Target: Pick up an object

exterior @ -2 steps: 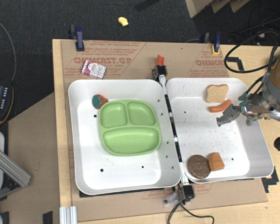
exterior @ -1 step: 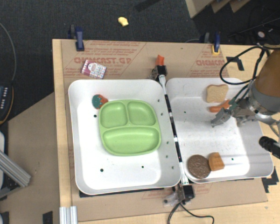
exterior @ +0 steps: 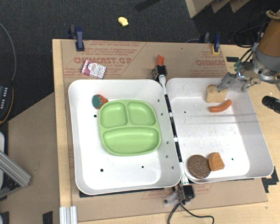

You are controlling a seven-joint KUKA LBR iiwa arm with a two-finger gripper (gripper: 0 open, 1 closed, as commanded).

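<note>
In the right bin point(exterior: 245, 139) a tan bread-like chunk point(exterior: 214, 94) lies at the far side, with an orange sausage point(exterior: 220, 107) just in front of it. At the near edge a brown round cookie point(exterior: 198, 166) sits beside an orange block point(exterior: 216, 161). A small red and green round object point(exterior: 99, 101) rests in the left bin point(exterior: 81, 139) beside a green divided plate point(exterior: 129, 127). My gripper point(exterior: 234, 83) hangs over the right bin's far right corner, just right of the tan chunk. It is open, with nothing between its fingers.
The grey arm with its orange band point(exterior: 273, 41) comes in from the upper right. A pink patterned card point(exterior: 93, 68) lies on the cardboard behind the left bin. Blue clamps point(exterior: 78, 35) and an orange clamp point(exterior: 159, 60) hold the far edge.
</note>
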